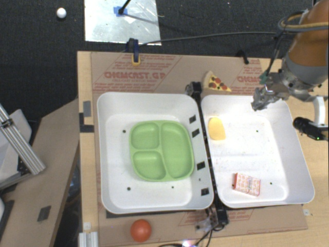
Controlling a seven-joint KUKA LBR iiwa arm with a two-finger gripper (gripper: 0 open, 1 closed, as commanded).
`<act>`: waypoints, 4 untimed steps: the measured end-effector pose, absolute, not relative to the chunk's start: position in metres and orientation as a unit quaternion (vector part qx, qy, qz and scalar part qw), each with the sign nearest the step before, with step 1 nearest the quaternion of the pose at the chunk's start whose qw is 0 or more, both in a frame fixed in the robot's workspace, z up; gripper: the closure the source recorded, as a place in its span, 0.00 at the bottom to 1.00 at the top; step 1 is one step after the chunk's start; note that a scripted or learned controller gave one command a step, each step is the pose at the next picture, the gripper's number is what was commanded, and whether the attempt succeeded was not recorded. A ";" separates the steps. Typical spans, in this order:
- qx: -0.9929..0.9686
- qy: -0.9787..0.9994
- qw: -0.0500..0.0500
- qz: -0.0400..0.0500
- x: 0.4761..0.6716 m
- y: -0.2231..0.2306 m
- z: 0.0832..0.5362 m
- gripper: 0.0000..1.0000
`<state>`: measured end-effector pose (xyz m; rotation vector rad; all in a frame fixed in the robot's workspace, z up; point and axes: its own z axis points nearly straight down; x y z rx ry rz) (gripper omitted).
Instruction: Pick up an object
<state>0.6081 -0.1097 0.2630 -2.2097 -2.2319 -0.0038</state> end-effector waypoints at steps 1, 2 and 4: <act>-0.704 -0.710 0.000 -0.001 0.616 -0.063 0.252 1.00; -0.704 -0.711 0.000 -0.002 0.621 -0.011 0.256 1.00; -0.703 -0.711 0.001 -0.001 0.618 0.092 0.236 1.00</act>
